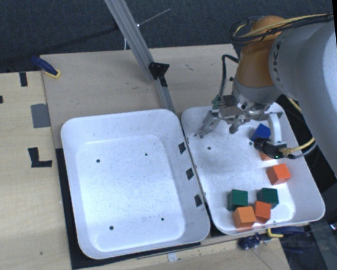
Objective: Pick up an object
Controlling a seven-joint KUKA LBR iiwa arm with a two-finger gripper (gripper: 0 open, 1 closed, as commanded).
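My gripper hangs over the far part of the right bin, its two fingers spread open with nothing between them. A blue block lies just right of the gripper, partly behind its body. An orange block sits by the bin's right wall. Near the front of the bin lie two green blocks and two orange blocks, clustered together.
The left bin stands beside the right one. A slanted metal pole rises behind the bins. Cables trail from the wrist over the right bin's right edge. Wooden bench surrounds both bins.
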